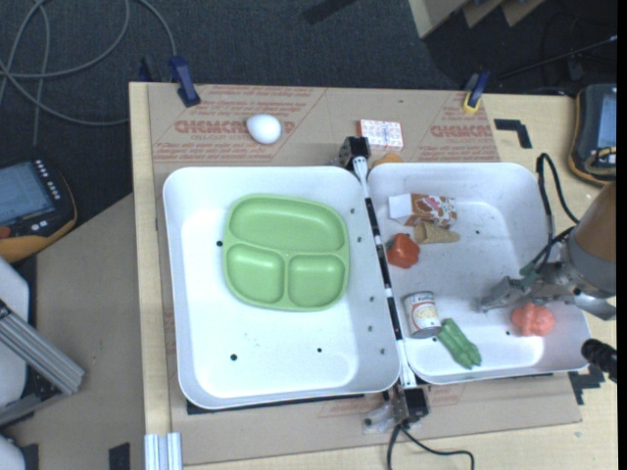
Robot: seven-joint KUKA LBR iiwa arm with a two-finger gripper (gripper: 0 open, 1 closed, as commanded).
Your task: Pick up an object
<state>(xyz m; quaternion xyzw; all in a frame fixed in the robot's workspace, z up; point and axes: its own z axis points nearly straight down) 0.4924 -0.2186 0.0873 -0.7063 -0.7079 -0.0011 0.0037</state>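
A white egg (263,127) and a small patterned box (381,133) lie on the cardboard bench (294,116), with blue clamps (182,79) at its far edge.

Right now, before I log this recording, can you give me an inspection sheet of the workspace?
Surface: cardboard-covered bench bearing two shallow white bins, left bin and right bin.
Job's things: right bin holds a pink lump, green pod-like toy, small printed can, red rounded piece, printed packet.
Clutter: green three-compartment plate in left bin; white egg-shaped ball and checkered block on the cardboard.
Grippers: gripper low in right bin, beside the pink lump; grip cannot be judged.
Cables: grey loops on floor.
Surroundings: dark carpet, handheld pendant.
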